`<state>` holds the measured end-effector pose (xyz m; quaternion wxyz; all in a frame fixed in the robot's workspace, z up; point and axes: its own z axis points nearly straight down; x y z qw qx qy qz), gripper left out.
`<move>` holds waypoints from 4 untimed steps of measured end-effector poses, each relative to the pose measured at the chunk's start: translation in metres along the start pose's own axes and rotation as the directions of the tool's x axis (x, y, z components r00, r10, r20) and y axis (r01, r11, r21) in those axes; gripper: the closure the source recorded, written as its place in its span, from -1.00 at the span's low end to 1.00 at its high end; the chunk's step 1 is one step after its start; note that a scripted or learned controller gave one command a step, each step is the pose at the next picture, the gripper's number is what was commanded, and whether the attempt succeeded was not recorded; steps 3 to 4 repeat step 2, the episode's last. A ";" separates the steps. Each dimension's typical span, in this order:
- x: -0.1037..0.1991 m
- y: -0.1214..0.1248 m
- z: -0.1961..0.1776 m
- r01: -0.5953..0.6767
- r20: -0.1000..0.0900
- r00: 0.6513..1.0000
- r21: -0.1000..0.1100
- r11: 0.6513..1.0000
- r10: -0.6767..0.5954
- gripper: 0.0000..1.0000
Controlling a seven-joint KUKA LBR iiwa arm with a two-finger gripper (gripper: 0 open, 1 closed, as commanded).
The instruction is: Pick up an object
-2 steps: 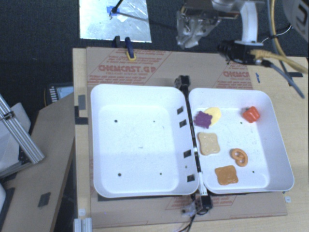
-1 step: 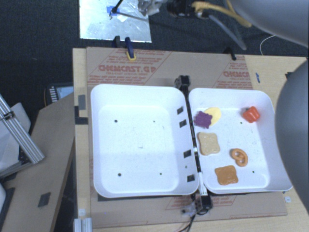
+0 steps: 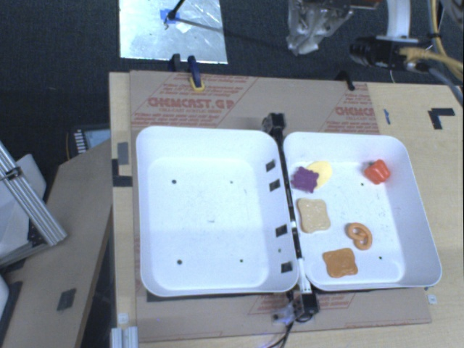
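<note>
The right bin [image 3: 417, 216] holds all five small things. A purple piece [image 3: 304, 180] lies near the bin's left wall, touching a yellow piece [image 3: 320, 170] just beyond it on the far side. A red piece with a green top [image 3: 376, 171] (it looks like a toy pepper) sits at the far right, well apart from the others. Nearer the middle, a pale tan slice shaped like bread [image 3: 314, 215] lies close to the dividing wall, with a small brown pretzel-like ring [image 3: 358, 235] to its right. An orange-brown flat piece [image 3: 339, 262] rests nearest the near edge.

The left bin [image 3: 148, 216] stands beside it, the two meeting along a dark hinge line with black clips. Both sit on a cardboard sheet [image 3: 192, 101] printed with red lettering, laid on the table [image 3: 87, 194].

The end effector [image 3: 310, 27] hangs high over the dark floor beyond the table's far edge, well away from both bins; it blurs into a pale shape, so I cannot tell how far it is open, and nothing visible hangs from it. A shiny square plate [image 3: 145, 20] lies on the floor at far left.
</note>
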<state>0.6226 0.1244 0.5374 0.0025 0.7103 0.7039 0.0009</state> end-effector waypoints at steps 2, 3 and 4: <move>0.039 -0.023 0.011 0.004 -0.001 1.000 0.003 1.000 -0.004 1.00; 0.039 -0.023 0.011 0.004 -0.001 1.000 0.003 1.000 -0.004 1.00; 0.039 -0.023 0.011 0.004 -0.001 1.000 0.003 1.000 -0.004 1.00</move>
